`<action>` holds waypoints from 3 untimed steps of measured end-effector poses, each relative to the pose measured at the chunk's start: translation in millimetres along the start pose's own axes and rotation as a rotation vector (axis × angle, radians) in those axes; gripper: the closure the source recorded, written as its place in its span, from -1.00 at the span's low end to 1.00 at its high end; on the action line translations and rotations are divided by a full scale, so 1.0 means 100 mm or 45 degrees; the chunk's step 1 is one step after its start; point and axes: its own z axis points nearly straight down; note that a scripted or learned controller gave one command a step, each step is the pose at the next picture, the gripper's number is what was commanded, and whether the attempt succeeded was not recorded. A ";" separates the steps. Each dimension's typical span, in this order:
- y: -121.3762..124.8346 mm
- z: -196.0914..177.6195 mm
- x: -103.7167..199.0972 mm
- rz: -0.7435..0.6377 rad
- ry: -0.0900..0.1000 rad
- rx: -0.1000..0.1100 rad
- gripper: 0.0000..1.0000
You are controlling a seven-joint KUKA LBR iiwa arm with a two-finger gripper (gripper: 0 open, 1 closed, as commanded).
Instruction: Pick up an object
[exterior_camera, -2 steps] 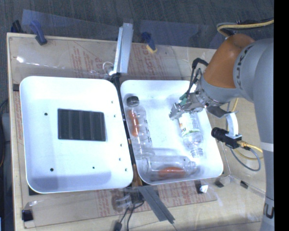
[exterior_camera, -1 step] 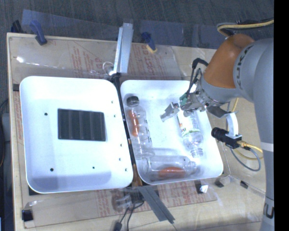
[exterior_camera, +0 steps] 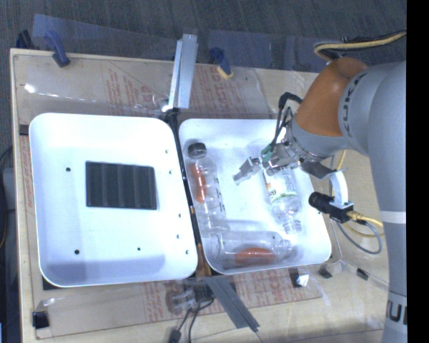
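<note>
- We see the gripper [exterior_camera: 261,164] low in the right bin [exterior_camera: 314,245], but cannot tell how it is set.
- Just beside it lies a clear plastic bottle [exterior_camera: 284,200].
- Two more bottles [exterior_camera: 204,184] [exterior_camera: 250,249] lie along the left and near walls.
- The left bin [exterior_camera: 57,249] holds a dark ribbed block [exterior_camera: 121,185].

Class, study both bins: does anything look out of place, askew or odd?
Nothing is spilled or broken. The three clear plastic bottles in the right bin all lie on their sides at different angles: one along the left wall, one along the near wall, one beneath the end effector.
</note>
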 end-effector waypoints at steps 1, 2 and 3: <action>-0.30 0.30 0.27 -0.271 -0.015 -0.009 -1.00; -0.43 -0.34 0.07 -0.194 -0.003 -0.003 -1.00; -0.34 -1.38 0.27 -0.108 -0.004 -0.005 -1.00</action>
